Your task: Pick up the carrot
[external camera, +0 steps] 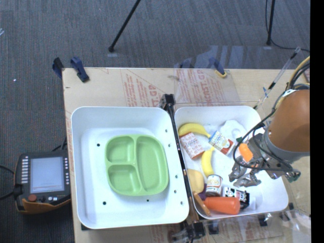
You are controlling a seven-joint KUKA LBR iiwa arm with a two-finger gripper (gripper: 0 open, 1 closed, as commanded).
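Inspector: Presently, the gripper (pixel 246 178) hangs over the right bin (pixel 268 116). Whether it is wide, narrow or holding anything, I cannot tell.

Clerk: And the carrot (pixel 221 205)?

Inspector: It is near the gripper, lower in the view and to the gripper's left, lying flat along the bin's front wall. It is apart from the gripper.

Clerk: What is closest to the gripper?

Inspector: A black-and-white carton (pixel 236 193), just below it and touching the carrot's right end. A small can (pixel 213 185) stands left of the carton.

Clerk: Further out?

Inspector: A banana (pixel 207 161) lies to the gripper's upper left. Beyond it are a red-printed packet (pixel 191 146) and a second banana (pixel 194 129).

Clerk: Farthest?

Inspector: A green divided plate (pixel 136 164) is well apart, in the left bin (pixel 83 135).
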